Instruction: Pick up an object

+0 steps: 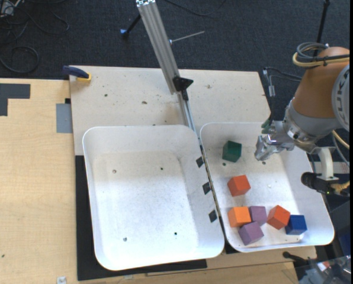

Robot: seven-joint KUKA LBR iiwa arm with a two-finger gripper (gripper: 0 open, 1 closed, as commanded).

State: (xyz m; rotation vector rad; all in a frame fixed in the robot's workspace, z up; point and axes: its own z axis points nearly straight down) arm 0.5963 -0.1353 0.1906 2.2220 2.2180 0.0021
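Observation:
The right bin [307, 185] holds several cubes. A dark green cube [231, 151] lies near its back left. An orange-red cube [238, 185] sits mid-bin. Along the front lie an orange cube [240, 216], two purple cubes [253, 226], another orange-red cube [278, 216] and a blue cube [296, 223]. My gripper [265, 149] hangs over the back of the right bin, a little right of the green cube, with nothing visible between its fingers.
The left bin [105, 158] stands beside the right one, with black clips [206, 188] along the shared edge. A slanted aluminium post [161, 43] rises behind the bins. The arm's orange band [318, 90] enters from the right.

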